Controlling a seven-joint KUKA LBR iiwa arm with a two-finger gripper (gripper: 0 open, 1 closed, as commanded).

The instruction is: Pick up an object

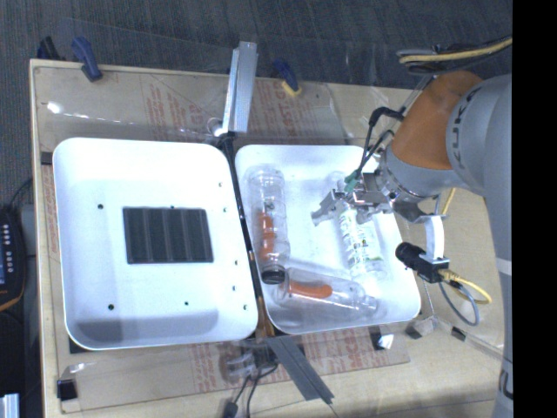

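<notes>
The right bin [300,164] holds three objects. A clear bottle with orange contents [268,218] lies along its left wall, black cap toward the front. A second clear bottle with orange inside [326,292] lies along the front wall. A white labelled bottle [361,244] lies at the right side. My gripper [330,205] hangs over the middle right of this bin, just left of the white bottle's upper end. It reaches in from the right under the orange-banded wrist [431,129]. Nothing visibly sits in it.
The left bin [87,172] carries a dark ribbed rectangle [168,234] at its centre. A metal bar [238,85] stands at the back between the bins. Blue clamps [85,57] hold the board's back edge. Cables and a black connector [418,261] hang by the right bin's right rim.
</notes>
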